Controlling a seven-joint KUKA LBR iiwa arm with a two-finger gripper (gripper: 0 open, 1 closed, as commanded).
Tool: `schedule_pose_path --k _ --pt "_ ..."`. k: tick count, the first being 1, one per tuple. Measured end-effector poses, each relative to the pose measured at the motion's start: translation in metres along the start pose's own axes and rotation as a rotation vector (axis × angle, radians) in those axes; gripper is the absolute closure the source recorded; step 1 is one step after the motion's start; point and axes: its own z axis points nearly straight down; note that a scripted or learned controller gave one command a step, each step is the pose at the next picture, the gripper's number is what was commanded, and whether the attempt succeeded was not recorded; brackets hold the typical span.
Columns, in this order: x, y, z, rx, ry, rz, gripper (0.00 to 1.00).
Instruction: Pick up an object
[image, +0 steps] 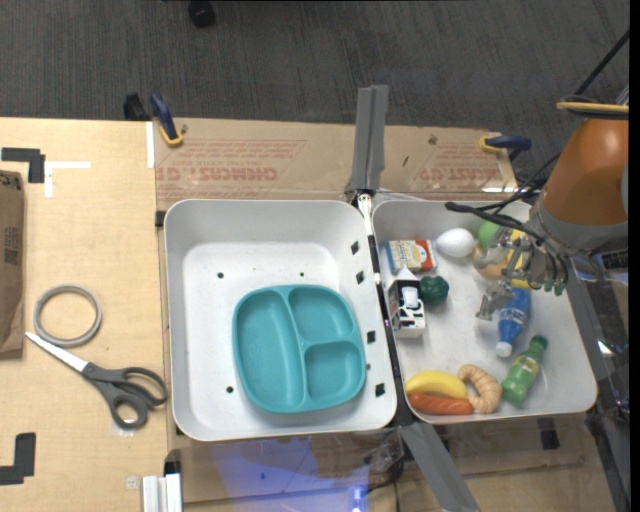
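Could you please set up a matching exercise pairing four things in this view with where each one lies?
Things:
1. teal divided plate
2. scissors
3. white egg
4. banana

Places:
A. on the bench left of both bins
B. far part of the right bin
C. in the left bin
D. near edge of the right bin, beside a red pepper

Pairs: 1-C, 2-A, 3-B, 4-D
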Motion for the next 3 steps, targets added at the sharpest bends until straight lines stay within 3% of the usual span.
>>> schedule_pose_path --k 1,2,3 --pt "-0.002 0.000 -0.011 0.000 -0.006 0.000 1.00" --pt "-0.002 0.000 -0.011 0.000 -0.006 0.000 0.00" --pt "0.014 -0.033 0.011 0.000 0.008 -0.009 0.00"
